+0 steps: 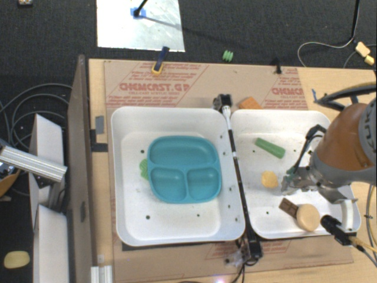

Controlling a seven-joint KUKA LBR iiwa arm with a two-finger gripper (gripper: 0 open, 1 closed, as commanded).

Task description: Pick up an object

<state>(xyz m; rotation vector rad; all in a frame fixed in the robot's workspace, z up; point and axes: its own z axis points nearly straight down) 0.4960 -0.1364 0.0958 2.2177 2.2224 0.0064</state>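
Camera view places the tool (290, 181), finger state indeterminable, low in the right bin (259, 226) just beside the yellow piece (269, 179); nothing appears lifted, so the pick remains outstanding.

A brown, paper-covered bench (200, 78), printed with red lettering, carries two shallow white bins side by side: the left bin (126, 175) toward nine o'clock, the right bin (253, 217) toward three. An orange block (250, 103) rests on the paper at twelve o'clock, just beyond the right bin's rim.
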